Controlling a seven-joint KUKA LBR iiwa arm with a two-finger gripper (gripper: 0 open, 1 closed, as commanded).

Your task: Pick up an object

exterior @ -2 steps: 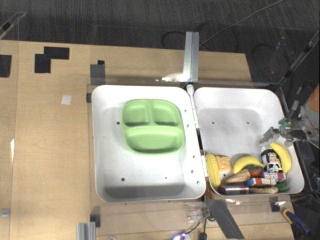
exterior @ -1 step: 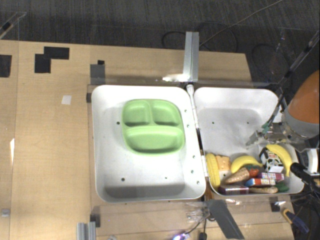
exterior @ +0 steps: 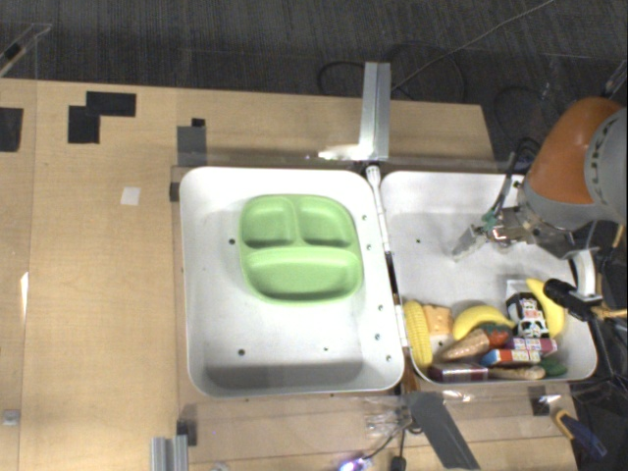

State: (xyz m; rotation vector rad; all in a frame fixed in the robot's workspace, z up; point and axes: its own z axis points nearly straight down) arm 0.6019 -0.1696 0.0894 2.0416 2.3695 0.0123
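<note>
The grey arm with its orange band [exterior: 574, 150] enters from the right side, its rounded wrist housing sitting up and to the right of the two-finger metal pincer [exterior: 469, 243]. The pincer stretches out leftward and slightly downward from that wrist, slim and pale, tilted at a shallow angle. Thin cables run along the wrist just above and behind the pincer.

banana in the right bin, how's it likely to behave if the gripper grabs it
The banana looks smooth and curved, so it may slip or rotate in a pinch. It rests on other clutter by the corn cob, so lifting could drag neighbours. Probably rigid and light.
</note>
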